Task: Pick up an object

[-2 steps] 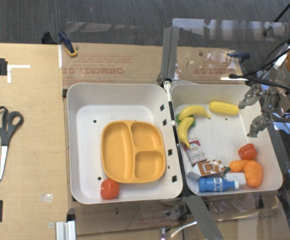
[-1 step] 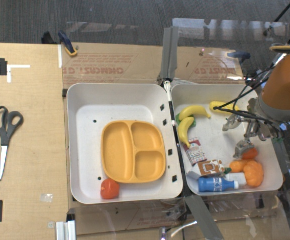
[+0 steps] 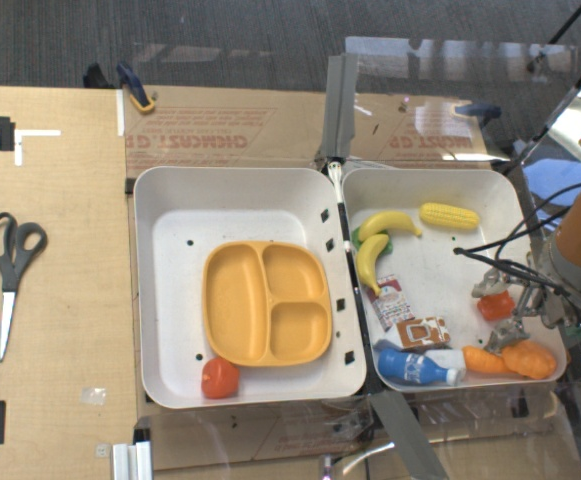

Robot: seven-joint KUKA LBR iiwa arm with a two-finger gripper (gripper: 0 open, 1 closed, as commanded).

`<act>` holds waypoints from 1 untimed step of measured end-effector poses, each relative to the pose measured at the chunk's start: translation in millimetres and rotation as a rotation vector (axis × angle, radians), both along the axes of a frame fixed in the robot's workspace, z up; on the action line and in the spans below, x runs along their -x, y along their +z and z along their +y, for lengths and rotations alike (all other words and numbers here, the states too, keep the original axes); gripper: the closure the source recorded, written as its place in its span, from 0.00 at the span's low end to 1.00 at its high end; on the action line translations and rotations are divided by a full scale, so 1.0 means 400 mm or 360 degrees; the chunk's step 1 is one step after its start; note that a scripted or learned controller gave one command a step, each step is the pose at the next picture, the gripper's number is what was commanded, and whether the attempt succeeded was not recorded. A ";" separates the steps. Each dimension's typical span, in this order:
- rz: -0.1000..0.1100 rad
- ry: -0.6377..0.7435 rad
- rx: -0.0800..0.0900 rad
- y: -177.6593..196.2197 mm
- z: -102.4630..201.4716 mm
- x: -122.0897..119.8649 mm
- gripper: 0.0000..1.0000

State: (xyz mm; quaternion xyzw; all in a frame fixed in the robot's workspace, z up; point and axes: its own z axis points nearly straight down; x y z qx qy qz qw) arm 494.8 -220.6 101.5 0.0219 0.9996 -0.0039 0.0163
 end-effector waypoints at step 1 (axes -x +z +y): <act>0.0014 0.0042 -0.0005 -0.010 0.004 0.020 0.00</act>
